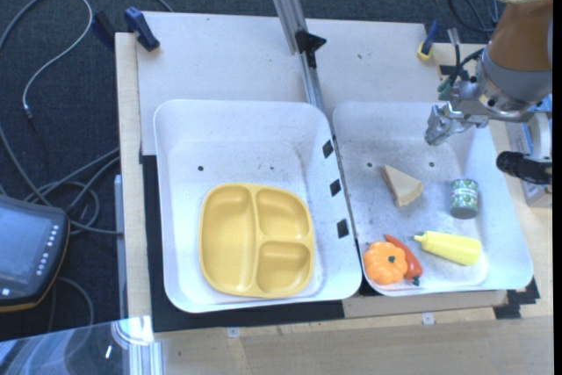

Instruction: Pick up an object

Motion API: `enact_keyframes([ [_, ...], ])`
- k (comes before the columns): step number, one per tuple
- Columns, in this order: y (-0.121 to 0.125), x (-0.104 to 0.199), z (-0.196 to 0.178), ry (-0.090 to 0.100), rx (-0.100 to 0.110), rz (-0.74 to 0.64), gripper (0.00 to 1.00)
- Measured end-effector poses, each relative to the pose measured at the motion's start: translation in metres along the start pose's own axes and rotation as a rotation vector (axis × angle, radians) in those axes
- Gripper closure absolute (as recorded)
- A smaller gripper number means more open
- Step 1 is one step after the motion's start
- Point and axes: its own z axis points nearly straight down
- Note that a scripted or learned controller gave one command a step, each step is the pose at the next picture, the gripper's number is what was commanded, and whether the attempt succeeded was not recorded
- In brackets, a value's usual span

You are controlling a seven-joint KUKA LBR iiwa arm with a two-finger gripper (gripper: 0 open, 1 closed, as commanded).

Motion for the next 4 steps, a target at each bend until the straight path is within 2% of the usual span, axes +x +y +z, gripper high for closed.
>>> enact_keyframes([
  [2, 0.028, 0.101, 0.002, 0.003, 0.002, -0.005, 1.00],
  [4, 0.032, 0.214, -0.008, 0.003, 0.002, -0.006, 1.00],
])
